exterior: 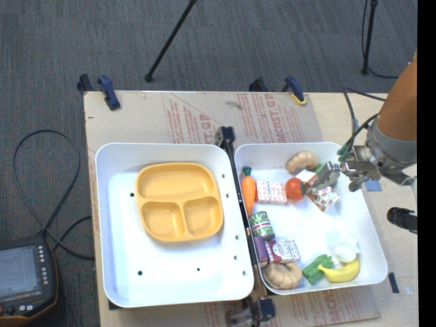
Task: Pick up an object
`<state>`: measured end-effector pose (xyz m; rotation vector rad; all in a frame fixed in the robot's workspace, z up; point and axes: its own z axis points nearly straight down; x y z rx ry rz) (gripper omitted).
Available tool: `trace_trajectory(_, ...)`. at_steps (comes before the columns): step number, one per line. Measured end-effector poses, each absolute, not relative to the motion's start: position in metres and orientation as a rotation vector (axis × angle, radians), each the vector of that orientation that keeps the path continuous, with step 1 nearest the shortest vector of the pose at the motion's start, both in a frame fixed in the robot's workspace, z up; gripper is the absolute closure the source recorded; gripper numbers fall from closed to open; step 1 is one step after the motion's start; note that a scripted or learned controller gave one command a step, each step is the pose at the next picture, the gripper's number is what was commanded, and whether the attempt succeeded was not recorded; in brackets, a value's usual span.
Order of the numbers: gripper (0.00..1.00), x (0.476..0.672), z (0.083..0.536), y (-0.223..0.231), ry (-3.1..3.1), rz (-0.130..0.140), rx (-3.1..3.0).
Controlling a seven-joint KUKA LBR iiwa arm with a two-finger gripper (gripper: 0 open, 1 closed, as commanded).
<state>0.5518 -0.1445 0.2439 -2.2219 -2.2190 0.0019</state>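
**Right bin loaded, gripper at its far-right side, no pick confirmed**

Nearest the camera: the front rim of the left bin point(170, 297), holding one yellow divided plate point(180, 201) in its far half. Probably a drop target; nothing sits on it.

Landmark = tomato point(294, 189), mid-far part of the right bin point(378, 251). Everything pickable is dumped loose in that bin, which looks like deliberate clutter for grasp trials.

Count, relative to the tomato:
- 1 carrot point(248, 191), left of it, lying along the bin's left wall
- 1 pink carton point(271, 192), touching or nearly touching its left side
- 2 croissants: far croissant point(302, 161) just beyond it, near croissant point(284, 275) well toward the camera
- 1 patterned box point(323, 198), just right of it, tilted
- 1 green can point(261, 225) and 1 purple carton point(281, 251), toward the camera and left
- 1 banana point(340, 271), 1 green vegetable point(316, 266), 1 white object point(343, 247) toward the camera and right; can't identify the white one

Gripper point(327, 176) is just right of the tomato, over the patterned box. Can't tell whether its fingers are apart or together, or whether they touch the box. Likely target is the box or the tomato. Both are still down in the bin, so the pick isn't done. Risk: tight spacing there, so a neighbour may get nudged.
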Motion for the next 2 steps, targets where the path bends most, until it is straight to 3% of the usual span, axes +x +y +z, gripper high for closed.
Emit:
trace_trajectory(1, 0.00, 0.592, 0.163, -0.193, -2.217, 0.003, -2.221)
trace_trajectory(2, 0.00, 0.612, 0.087, -0.204, -2.218, 0.001, -2.218)
